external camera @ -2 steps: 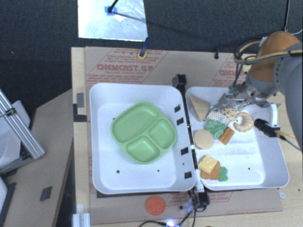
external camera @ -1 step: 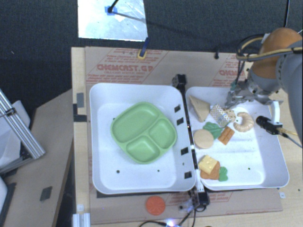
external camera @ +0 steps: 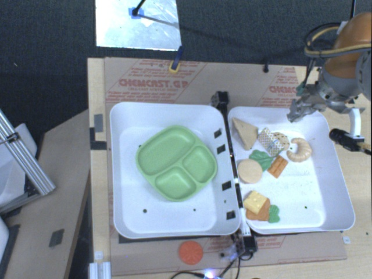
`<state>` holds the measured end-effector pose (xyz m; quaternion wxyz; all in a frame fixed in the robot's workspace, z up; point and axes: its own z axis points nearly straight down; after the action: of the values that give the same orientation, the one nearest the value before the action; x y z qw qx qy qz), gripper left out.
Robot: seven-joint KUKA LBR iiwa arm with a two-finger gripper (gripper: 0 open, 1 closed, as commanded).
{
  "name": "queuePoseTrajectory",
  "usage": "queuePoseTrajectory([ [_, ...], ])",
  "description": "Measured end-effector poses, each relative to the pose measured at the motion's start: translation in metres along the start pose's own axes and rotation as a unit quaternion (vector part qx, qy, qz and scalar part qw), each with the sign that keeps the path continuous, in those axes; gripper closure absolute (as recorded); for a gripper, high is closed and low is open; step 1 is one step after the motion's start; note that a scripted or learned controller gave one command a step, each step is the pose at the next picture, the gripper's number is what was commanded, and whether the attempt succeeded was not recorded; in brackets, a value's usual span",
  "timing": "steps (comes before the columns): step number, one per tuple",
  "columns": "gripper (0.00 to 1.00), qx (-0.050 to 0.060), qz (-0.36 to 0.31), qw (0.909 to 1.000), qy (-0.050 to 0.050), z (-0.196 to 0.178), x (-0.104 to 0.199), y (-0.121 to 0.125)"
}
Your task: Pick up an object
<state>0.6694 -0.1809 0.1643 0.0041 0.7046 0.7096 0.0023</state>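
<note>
Two white bins lie side by side on the tabletop (external camera: 70, 156). The left bin (external camera: 125, 214) holds one green three-compartment plate (external camera: 176, 163). The right bin (external camera: 331, 202) holds about eight toy foods clustered in its left half, among them a croissant (external camera: 300, 149), a tan wedge (external camera: 244, 132) and a round cracker (external camera: 250, 171). The pincer (external camera: 297, 113) hovers over the right bin's far rim, just beyond the croissant; whether it is spread cannot be told. The bin's right half lies open.

Red "CHEMCAST GP" print on brown board (external camera: 152, 80)
</note>
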Motion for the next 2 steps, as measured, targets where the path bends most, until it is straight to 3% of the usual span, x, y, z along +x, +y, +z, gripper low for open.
queuePoseTrajectory([
  [1, 1.0, 0.0, 0.0, 1.0, 0.0, -0.056, 0.0, 0.003],
  [2, 1.0, 0.004, -0.001, 1.0, 0.002, -0.05, 0.044, -0.016],
])
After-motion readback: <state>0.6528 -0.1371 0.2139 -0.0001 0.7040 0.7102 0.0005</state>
